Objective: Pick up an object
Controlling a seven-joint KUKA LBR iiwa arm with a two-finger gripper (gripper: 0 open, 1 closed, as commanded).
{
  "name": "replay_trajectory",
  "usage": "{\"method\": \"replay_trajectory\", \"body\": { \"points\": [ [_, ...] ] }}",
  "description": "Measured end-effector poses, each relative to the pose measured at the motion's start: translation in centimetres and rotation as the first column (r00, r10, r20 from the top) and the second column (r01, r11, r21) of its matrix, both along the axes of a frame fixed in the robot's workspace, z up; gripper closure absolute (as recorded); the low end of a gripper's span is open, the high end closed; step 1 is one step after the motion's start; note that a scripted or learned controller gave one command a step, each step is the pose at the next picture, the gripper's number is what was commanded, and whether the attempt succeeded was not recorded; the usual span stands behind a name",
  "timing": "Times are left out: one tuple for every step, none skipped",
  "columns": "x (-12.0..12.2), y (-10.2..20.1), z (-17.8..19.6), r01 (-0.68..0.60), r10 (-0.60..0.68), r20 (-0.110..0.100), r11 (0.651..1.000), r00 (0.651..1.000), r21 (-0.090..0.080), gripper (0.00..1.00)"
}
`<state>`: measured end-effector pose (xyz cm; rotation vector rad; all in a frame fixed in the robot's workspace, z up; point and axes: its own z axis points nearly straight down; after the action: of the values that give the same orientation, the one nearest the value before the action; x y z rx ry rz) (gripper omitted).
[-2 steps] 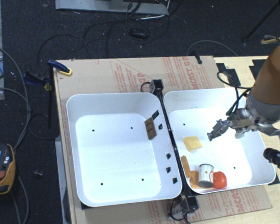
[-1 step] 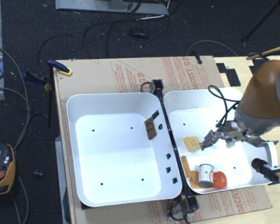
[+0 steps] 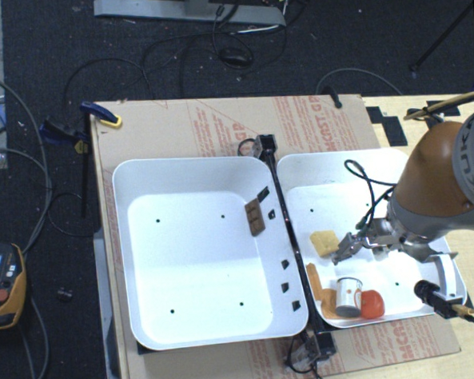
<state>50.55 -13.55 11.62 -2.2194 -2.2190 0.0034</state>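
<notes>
In the right bin [image 3: 325, 183] lie a pale yellow sponge-like block [image 3: 323, 242], a small white cup with a red label [image 3: 348, 296], a red ball [image 3: 372, 304] touching the cup, and an orange stick [image 3: 316, 283] along the left wall. My gripper [image 3: 346, 248] hangs just right of the yellow block, pointing left toward it. Nothing shows between its fingers. The arm's orange band [image 3: 429, 181] rises above the bin's right side.
The left bin [image 3: 140, 182] holds a small brown block [image 3: 255, 218] near its right wall. A divider with black clips [image 3: 288, 263] separates the bins. A black cable [image 3: 363, 186] loops over the right bin. Cardboard lies under both bins.
</notes>
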Motion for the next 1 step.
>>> {"method": "replay_trajectory", "body": {
  "points": [
    [-0.07,0.03,-2.5,0.0,0.0,0.001,1.0,1.0,0.0,0.0]
  ]
}}
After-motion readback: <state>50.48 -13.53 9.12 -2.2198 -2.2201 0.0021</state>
